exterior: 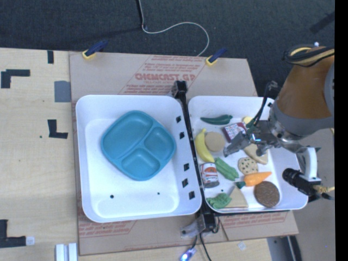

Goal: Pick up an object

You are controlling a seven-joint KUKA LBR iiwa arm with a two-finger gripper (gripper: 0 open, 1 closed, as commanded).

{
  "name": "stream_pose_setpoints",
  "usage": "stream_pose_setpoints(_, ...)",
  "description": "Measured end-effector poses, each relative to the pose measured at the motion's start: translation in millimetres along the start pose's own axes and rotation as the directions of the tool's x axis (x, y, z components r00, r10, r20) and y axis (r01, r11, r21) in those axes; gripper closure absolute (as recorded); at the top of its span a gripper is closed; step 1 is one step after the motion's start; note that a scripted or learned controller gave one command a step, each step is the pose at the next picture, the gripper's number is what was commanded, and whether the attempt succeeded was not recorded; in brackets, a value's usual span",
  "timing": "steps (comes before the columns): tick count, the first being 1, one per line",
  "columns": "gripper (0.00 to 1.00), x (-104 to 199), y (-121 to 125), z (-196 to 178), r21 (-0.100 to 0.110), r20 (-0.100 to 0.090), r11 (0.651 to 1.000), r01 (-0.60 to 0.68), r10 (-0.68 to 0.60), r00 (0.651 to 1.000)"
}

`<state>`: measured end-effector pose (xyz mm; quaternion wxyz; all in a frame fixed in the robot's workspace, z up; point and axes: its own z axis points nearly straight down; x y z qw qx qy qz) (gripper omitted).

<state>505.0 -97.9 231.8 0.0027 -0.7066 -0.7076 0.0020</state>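
The robot's dark two-finger hand (pixel 239 144), apparently parted and empty, hovers over toy food in the right white bin (pixel 283 204), beside a tan round cookie (pixel 214 141); descending and closing comes next.

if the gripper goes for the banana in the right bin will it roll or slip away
The banana is curved, so it probably rocks or pivots rather than rolls. Its skin looks smooth and glossy, likely slippery between fingers. It lies against the bin's left wall, which may stop it sliding that way.
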Motion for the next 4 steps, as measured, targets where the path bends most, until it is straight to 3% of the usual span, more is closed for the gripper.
stream_pose_setpoints(1,0.00,73.8,-20.8,-108.6,-0.011,-0.001,1.000,0.009,-0.009,1.000)
stream_pose_setpoints(2,0.00,104.5,-21.1,-309.8,-0.020,0.002,1.000,0.004,-0.004,1.000)
stream_pose_setpoints(3,1.00,104.1,-19.6,-309.2,0.003,0.005,1.000,0.001,-0.001,1.000)
stream_pose_setpoints(4,1.00,124.9,-23.2,-153.4,0.017,0.003,1.000,0.001,-0.001,1.000)
